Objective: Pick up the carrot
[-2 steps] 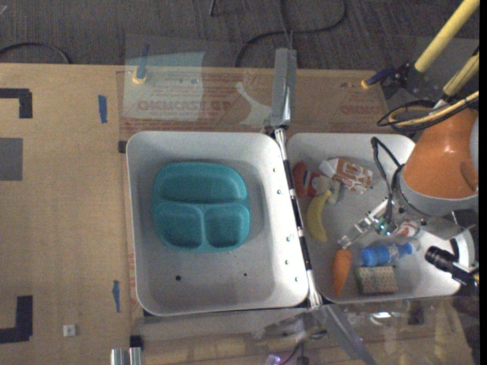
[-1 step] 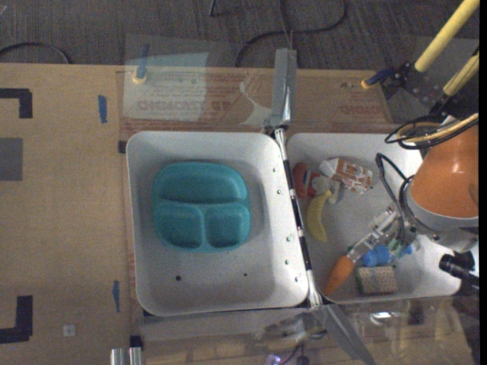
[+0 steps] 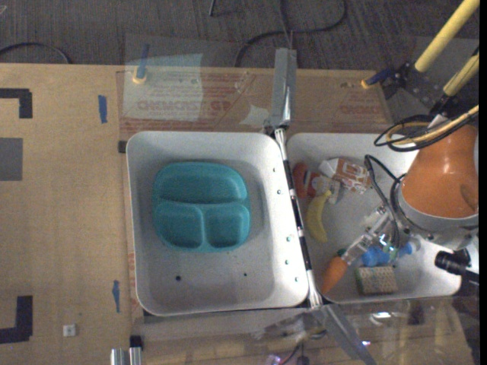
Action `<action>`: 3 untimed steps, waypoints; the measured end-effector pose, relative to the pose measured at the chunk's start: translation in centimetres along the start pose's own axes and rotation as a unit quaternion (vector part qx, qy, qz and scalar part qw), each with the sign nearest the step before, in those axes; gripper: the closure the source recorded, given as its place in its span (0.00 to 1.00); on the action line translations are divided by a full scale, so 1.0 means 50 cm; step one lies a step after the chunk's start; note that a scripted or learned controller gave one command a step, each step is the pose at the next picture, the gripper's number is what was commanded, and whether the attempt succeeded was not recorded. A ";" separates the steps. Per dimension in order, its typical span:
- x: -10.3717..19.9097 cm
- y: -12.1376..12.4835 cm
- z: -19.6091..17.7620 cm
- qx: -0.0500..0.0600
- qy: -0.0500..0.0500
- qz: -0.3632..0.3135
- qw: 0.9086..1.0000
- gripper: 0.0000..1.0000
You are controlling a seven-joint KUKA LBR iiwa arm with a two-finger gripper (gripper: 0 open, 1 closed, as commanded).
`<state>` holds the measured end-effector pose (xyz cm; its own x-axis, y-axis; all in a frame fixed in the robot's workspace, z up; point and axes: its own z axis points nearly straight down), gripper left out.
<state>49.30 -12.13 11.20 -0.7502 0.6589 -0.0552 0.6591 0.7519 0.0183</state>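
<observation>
Two white bins side by side on the bench. Left bin (image 3: 144, 226) holds a teal divided plate (image 3: 201, 205), three compartments, lying flat a bit left of the bin's middle. Right bin (image 3: 434, 286) holds the clutter: carrot (image 3: 335, 273) at the near left corner, orange, lying at a slant with its top end pointing up-right toward the gripper. Banana (image 3: 318, 216) just beyond it, yellow, roughly along the bin's left side. Red-and-white item (image 3: 302, 179) at the far left, crumpled packet (image 3: 348, 173) just right of it. Tan sponge-like block (image 3: 376, 279) near the front edge, blue thing (image 3: 374, 257) just behind it, partly hidden. Arm (image 3: 445, 177) comes in from the right, orange band large in view. Gripper (image 3: 370, 241) low over the bin, right by the carrot's top end; can't tell if it's open or closed, too cluttered and blurry there. Carrot rests on the bin floor. Cables (image 3: 304, 14) on the floor beyond the bench
</observation>
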 end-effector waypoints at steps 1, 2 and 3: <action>-0.042 -0.087 0.045 0.005 0.024 -0.067 0.997 0.00; 0.033 0.005 0.044 0.001 0.022 -0.211 0.977 0.00; 0.026 0.006 0.021 -0.001 0.017 -0.209 0.978 1.00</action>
<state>48.60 -11.06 10.06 -0.9554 0.2942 -0.0257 0.2943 0.9557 0.0032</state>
